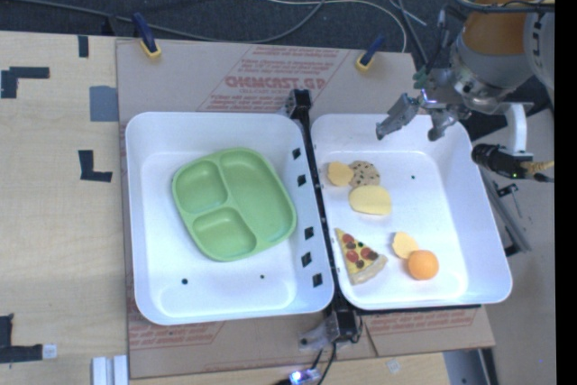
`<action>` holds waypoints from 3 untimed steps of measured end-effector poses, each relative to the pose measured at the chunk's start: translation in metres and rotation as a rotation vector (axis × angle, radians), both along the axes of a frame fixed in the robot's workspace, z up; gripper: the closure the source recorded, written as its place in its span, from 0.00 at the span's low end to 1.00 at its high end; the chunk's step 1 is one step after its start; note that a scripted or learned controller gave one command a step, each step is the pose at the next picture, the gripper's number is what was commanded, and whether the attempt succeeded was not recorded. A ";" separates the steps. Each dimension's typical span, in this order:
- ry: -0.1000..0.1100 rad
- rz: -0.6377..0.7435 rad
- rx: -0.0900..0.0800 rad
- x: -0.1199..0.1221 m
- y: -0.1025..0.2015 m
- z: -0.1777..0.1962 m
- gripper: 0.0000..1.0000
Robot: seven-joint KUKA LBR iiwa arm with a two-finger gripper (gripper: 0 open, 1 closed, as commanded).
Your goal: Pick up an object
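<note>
My gripper (416, 123) hangs open above the far rim of the right bin (460, 194), its two fingers spread wide with nothing between them. Below it, in that bin, lie a yellow round piece (339, 173), a speckled cookie (364, 171) and a pale yellow oval piece (370, 200). Nearer the front are a pizza slice (358, 254), a small yellow piece (403, 243) and an orange ball (422, 265). All of these sit apart from the gripper.
The left bin (153, 221) holds a green divided tray (233, 203). A black divider strip (309, 194) runs between the bins. Cables cross the dark floor behind the bench, and two clamps (144, 36) grip the cardboard's far edge.
</note>
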State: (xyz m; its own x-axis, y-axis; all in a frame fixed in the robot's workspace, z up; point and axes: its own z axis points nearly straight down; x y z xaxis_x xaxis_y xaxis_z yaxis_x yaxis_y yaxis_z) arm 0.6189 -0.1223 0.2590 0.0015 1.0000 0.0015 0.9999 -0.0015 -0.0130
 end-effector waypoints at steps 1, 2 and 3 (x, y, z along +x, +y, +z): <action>-0.012 0.003 -0.002 0.002 0.000 0.007 0.00; -0.006 0.002 -0.002 -0.007 -0.003 -0.053 0.00; -0.007 0.004 -0.002 0.000 0.002 -0.112 0.00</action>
